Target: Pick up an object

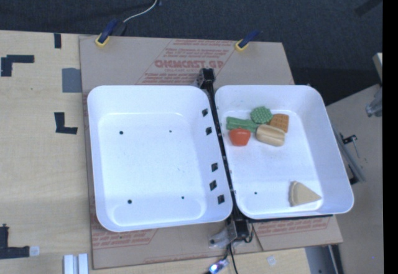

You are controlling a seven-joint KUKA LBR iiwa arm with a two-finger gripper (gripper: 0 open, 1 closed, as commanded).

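Tan wedge (303,194) lies in the near corner of the right bin (331,161), the bin on the arm's entry side. Far half of the same bin: green piece (249,121), red tomato-like piece (240,137), tan roll (270,135) and orange block (280,122), clustered and touching. Left bin (94,142), away from the arm's side, sits flush beside it on a cardboard sheet (186,61). Gripper state: cannot tell.

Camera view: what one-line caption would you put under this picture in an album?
Two white bins side by side: the right bin holds a red tomato, green vegetable, bread roll, orange piece and tan wedge.
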